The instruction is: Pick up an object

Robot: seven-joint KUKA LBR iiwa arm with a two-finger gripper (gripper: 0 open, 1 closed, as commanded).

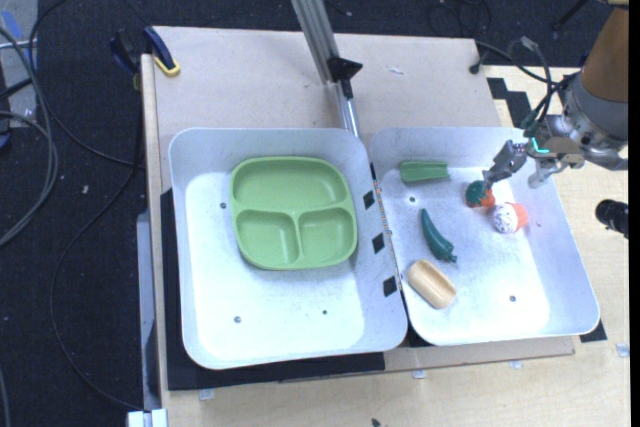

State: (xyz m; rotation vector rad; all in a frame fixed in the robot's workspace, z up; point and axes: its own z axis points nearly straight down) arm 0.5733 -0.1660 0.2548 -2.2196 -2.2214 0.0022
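Note:
My gripper (524, 165) hangs over the right bin's (560, 305) far right part, fingers spread and nothing between them. Its left finger (503, 161) is just above a small orange and green toy (479, 195). A white ball with red marks (508, 217) lies right below the gripper. Further left in the same bin are a light green wedge (424, 172), a dark green cucumber-shaped toy (437, 237) and a tan bread-like piece (432, 283).
The left bin (200, 315) holds a green divided plate (295, 212). A slanted metal pole (310, 5) rises from behind the bins' shared edge. Cables lie on the floor around the bench.

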